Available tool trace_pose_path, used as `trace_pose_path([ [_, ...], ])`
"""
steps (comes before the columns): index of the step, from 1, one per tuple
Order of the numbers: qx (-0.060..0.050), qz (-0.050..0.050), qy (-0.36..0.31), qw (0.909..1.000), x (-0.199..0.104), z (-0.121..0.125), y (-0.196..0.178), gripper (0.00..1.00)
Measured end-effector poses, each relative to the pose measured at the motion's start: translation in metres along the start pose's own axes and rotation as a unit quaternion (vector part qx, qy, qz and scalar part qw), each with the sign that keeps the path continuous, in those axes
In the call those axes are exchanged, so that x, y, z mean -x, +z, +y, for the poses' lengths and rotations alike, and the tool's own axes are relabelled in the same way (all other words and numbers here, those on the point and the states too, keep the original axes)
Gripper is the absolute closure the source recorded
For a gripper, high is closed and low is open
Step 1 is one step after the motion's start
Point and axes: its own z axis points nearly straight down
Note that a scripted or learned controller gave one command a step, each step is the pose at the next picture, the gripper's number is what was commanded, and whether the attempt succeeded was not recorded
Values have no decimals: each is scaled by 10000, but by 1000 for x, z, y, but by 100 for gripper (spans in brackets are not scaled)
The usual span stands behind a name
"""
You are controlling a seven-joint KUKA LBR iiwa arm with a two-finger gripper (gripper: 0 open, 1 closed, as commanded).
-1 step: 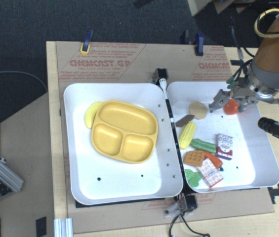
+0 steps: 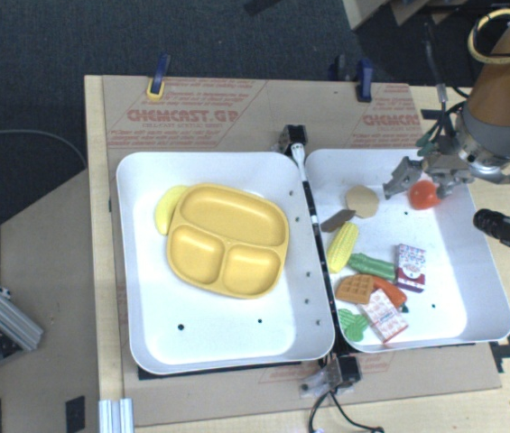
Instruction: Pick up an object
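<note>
Reaching in from the right, the grey arm with the orange band [image 2: 505, 88] hung over the back of the right white bin [image 2: 471, 318]; its two-finger gripper [image 2: 426, 180] had its fingers spread apart, with a small round red toy [image 2: 424, 195] right between them, though I could not tell if they squeezed it; a round tan toy [image 2: 361, 200] lay near, to the left; toward the front lay a yellow toy corn cob [image 2: 342, 246], a green toy bean pod [image 2: 372, 265], a brown toy waffle [image 2: 356, 289] and a small red and white packet [image 2: 411, 267]; the left white bin [image 2: 146, 314] held a yellow plastic tray with three sections [image 2: 227, 240].
</note>
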Motion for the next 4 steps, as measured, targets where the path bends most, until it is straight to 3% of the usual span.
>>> trace_pose_path([
  [2,-40,11,0,10000,-6,-5,116,0],
  [3,1,-1,4,10000,-5,-3,102,100],
  [4,32,-11,5,10000,-1,-5,39,100],
])
